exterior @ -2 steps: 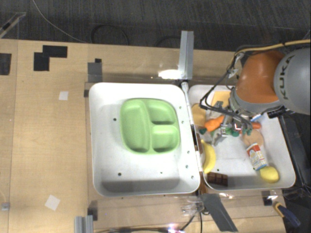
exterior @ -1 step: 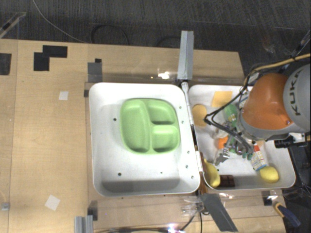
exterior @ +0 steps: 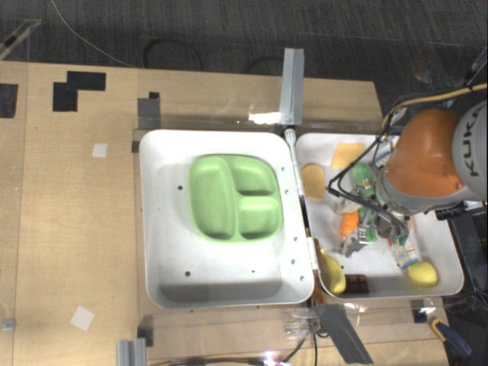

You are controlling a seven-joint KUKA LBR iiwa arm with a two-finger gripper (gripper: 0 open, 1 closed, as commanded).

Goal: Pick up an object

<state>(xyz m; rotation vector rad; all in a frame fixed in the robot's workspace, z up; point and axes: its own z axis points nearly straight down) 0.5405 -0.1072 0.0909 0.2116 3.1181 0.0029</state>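
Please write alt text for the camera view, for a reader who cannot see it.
The arm's gripper reaches down into the right white bin among small items, close to an orange piece. The left white bin holds a green divided tray.

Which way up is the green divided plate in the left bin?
Right side up. The green divided plate lies flat on the floor of the left bin, its three hollow compartments facing the camera, with nothing in them.

A green tray in the left bin

I see a green tray (exterior: 232, 197) with three parts in the left white bin (exterior: 164, 273) on a wooden bench (exterior: 69, 227).
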